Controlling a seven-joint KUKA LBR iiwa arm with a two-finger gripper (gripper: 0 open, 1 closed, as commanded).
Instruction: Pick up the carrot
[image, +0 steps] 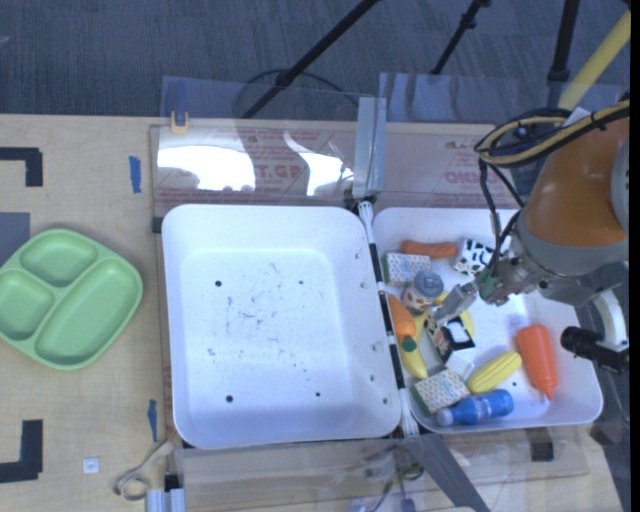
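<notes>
The carrot is seen lying in the right bin, near its right side, beside a yellow corn. The gripper is held low over the toys in the middle of that bin, and nothing is held in its open fingers. A move toward the carrot is likely needed next. The left bin is set on a wooden bench beside a green plate.

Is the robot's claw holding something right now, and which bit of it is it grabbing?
I can't tell. The gripper is low among the toys in the right bin, but the carrot lies apart from it, untouched.
</notes>
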